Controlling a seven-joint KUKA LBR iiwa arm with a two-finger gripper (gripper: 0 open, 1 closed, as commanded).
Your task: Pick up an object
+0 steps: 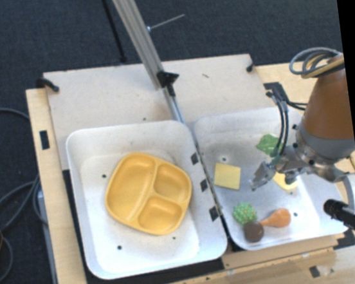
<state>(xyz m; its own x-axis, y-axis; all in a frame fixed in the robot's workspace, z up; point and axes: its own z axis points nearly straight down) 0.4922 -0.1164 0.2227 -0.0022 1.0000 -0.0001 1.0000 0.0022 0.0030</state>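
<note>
Bench [55, 206] bears two white bins [94, 246], side by side.

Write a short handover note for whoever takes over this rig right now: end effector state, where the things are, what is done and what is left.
End effector: low over the right bin, near its middle; nothing seen held.
Right bin holds: pale yellow block, green leafy piece, small yellow item beside the end effector, green bumpy piece, brown round piece, orange drumstick-shaped toy.
Left bin: yellow divided plate.
Done: arm is positioned over the right bin.
Left: grasp one object and lift it; no pick is visible yet.
</note>
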